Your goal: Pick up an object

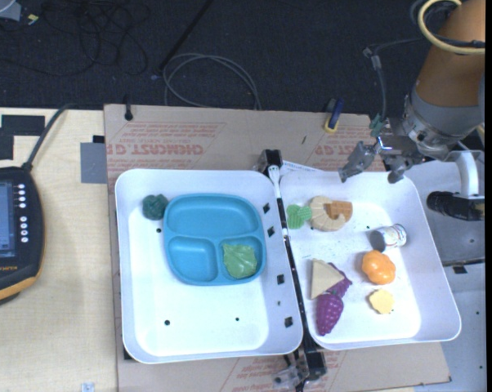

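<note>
Your left bin [140, 317] holds a blue divided plate [211, 237] with a green leafy piece [240, 260] in its lower right compartment; a dark green lump [154, 207] lies just beside the plate's upper left corner. Your right bin [438, 317] carries a green piece [298, 216], a tan round [331, 213], a small can [389, 237], an orange [378, 267], a yellow bit [382, 301], a tan wedge [325, 278] and purple grapes [328, 311]. The gripper [375, 163] hangs over that bin's far rim, fingers spread, nothing between them.
</note>
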Tool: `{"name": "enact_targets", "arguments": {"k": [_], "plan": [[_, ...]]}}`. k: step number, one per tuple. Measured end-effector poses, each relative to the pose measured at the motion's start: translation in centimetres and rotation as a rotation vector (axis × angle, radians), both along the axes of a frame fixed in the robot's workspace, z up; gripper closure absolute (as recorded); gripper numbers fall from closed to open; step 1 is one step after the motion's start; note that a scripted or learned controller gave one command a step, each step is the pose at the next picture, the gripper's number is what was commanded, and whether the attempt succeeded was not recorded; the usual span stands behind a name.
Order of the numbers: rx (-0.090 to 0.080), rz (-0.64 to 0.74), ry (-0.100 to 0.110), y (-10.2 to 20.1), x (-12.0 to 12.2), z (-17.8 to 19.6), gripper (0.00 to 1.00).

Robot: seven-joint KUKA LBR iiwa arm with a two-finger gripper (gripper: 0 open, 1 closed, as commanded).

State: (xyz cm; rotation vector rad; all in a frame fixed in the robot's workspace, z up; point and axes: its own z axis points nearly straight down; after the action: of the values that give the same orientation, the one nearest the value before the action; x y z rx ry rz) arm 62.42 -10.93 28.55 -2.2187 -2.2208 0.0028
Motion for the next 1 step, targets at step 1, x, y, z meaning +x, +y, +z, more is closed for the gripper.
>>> {"name": "enact_targets", "arguments": {"k": [1], "plan": [[0.002,0.000,0.010,2.25,1.75,-11.86,0.00]]}}
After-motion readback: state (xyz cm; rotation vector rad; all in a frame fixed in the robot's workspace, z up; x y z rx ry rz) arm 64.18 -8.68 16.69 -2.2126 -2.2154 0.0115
